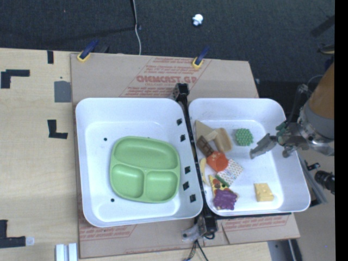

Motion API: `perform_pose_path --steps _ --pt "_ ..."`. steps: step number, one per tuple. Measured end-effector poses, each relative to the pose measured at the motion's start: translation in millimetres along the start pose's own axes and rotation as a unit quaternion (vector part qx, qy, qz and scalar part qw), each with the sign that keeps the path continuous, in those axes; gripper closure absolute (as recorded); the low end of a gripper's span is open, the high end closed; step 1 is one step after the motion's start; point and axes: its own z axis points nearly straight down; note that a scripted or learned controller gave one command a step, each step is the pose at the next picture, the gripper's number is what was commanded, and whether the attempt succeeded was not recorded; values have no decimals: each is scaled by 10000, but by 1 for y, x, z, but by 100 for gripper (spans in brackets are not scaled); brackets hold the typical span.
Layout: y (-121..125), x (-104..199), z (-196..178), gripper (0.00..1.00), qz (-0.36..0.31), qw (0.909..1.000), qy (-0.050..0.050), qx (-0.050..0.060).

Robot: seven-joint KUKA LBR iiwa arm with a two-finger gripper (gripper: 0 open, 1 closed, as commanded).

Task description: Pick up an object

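The right white bin (274, 109) holds several small items: a green bumpy ball (243, 136), a tan block (218, 137), a brown piece (205, 145), a red-orange ball (217, 160), a purple grape bunch (224, 199) and a yellow block (263, 192). My gripper (273, 148) hangs over the right part of this bin, to the right of the green ball and above the yellow block. Its fingers are spread open, one dark finger (261, 147) pointing left. Nothing sits between them.
The left white bin (89, 145) holds a green divided plate (145, 169). A patterned white piece (231, 172) and small colourful bits (217, 182) lie near the red-orange ball. The bins stand on a cardboard sheet (157, 78), with a black clip (181, 92) between them.
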Motion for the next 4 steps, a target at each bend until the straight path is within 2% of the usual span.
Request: perform_pose_path --steps 1,2,3,4 --pt "14 79 50 0 -36 10000 17 24" --pt "69 65 135 0 -5 10000 -7 7" --pt "142 63 162 0 -12 10000 -3 -19" --pt "156 51 160 0 -3 10000 -2 -11"
